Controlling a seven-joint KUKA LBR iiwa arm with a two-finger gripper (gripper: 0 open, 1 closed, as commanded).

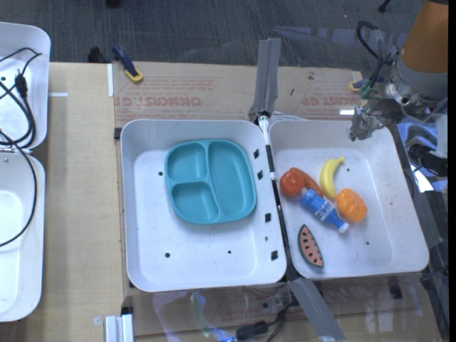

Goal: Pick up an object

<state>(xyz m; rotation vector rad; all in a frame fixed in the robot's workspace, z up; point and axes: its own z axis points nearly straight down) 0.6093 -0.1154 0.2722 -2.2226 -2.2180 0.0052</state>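
Observation:
The right bin [385,258] holds a yellow banana [329,176], a red-orange carrot-like toy [293,182], a blue bottle [322,209], an orange fruit [350,204] and a watermelon slice [311,246]. They lie grouped in the bin's left and middle part. My gripper [361,128] hangs over the bin's far right corner, up and to the right of the banana and apart from every object. Nothing shows between its fingers.
The left bin [142,248] holds a teal divided plate [211,180]. A grey divider post [268,77] rises between the bins at the back. White tubs with black cables [18,105] stand at the far left. A blue-yellow clamp [127,64] lies on the cardboard.

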